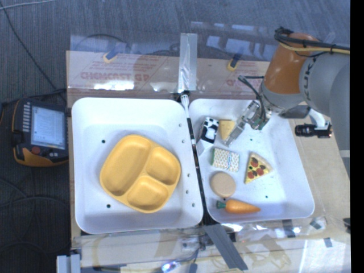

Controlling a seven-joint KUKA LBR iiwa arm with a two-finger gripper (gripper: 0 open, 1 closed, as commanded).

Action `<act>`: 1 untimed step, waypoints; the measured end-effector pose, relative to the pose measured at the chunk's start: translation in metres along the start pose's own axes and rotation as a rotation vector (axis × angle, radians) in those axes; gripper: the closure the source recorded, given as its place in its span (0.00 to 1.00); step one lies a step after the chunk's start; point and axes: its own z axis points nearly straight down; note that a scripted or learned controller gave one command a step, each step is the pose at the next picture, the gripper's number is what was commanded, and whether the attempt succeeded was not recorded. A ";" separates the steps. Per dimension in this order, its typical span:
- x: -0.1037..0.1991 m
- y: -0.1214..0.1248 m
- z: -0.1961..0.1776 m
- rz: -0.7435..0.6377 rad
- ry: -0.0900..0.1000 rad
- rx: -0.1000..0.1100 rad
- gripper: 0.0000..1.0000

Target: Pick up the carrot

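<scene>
Bench: two white bins (284, 152).
Gripper (238, 131): grip state unclear, over cheese (226, 129).
Carrot (242, 207): well below gripper, untouched, reachable.

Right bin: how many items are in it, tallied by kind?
Carrot: 1
Pizza slice: 1
Round biscuit: 1
Square cracker: 1
Cheese wedge: 1
Black-and-white piece: 1
Total: 6
The gripper hangs over the cheese wedge, well away from the carrot.
</scene>
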 end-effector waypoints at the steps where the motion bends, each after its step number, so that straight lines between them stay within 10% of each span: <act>1: 0.018 0.021 0.004 -0.108 -0.004 0.011 0.00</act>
